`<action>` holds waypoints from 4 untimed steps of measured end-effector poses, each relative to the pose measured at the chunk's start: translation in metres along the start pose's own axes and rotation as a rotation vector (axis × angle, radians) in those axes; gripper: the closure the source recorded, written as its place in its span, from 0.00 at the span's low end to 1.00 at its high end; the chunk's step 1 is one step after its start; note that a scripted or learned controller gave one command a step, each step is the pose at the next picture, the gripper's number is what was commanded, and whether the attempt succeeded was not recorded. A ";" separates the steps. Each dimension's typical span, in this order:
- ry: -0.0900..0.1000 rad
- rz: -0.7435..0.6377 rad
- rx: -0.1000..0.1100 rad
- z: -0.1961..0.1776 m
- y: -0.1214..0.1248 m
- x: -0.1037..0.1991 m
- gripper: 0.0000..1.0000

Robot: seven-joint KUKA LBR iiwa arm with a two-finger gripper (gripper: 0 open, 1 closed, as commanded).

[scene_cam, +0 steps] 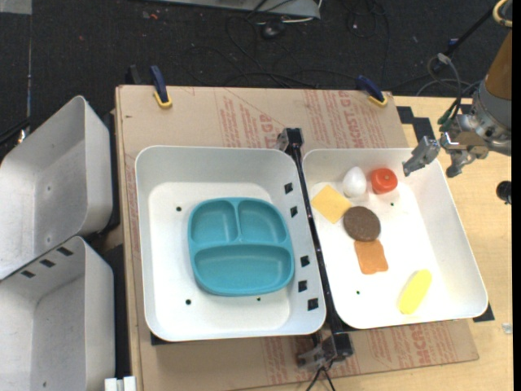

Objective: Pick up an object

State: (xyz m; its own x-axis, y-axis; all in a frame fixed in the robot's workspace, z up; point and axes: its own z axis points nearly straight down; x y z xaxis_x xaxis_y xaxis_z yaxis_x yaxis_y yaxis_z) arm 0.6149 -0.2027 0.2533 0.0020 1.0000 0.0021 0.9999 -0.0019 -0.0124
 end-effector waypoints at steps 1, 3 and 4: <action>-0.003 -0.003 -0.013 -0.008 0.002 0.001 0.00; -0.002 0.000 -0.009 0.092 -0.006 -0.004 0.00; -0.002 -0.001 -0.010 0.137 -0.002 -0.007 0.00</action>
